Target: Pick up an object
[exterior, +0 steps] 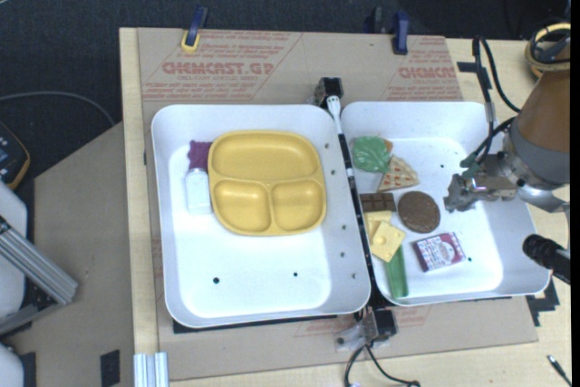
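Note:
In the right bin [453, 124] lie several toy foods: a green leafy piece [370, 153], a pizza slice [400, 172], a brown bar [376, 202], a round brown cookie [419, 211], a yellow cheese wedge [385, 239], a green stick [397, 276] and a maroon packet [439, 251]. My gripper [464, 193] hangs over the bin's right half, just right of the cookie, with nothing seen between its fingers.
The left bin [249, 281] holds a yellow divided plate [266, 180], with a purple item [199, 154] and a white item [197, 191] at its left. Clamps [191, 35] sit on the cardboard's far edge. A black divider [344, 168] runs between the bins.

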You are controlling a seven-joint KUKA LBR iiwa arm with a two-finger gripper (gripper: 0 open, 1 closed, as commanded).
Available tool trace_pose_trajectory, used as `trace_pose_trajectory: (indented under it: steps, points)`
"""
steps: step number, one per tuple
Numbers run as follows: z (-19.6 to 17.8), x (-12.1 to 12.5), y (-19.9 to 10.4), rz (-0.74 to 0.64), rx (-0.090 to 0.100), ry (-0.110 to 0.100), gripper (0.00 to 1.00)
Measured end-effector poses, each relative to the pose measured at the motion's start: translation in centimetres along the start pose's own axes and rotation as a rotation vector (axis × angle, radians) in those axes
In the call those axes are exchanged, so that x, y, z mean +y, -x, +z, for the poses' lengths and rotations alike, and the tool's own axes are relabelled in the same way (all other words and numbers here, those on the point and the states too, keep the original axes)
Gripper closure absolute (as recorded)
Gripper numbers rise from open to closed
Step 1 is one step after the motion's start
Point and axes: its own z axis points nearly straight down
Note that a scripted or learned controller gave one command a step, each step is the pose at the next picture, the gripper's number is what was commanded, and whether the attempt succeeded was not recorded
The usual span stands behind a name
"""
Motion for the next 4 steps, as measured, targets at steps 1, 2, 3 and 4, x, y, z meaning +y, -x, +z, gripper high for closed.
trace_pose_trajectory:
  steps: [1,2,3,4]
  points:
    - [-1.1,0.2,-5.5,-0.001,-0.001,0.004,1.00]
    - [-1.3,0.7,-11.7,-0.001,-0.001,0.003,1.00]
    - [-0.3,1.4,-15.5,0.001,-0.002,0.001,1.00]
    - [0.2,2.1,-15.6,0.006,-0.004,0.003,1.00]
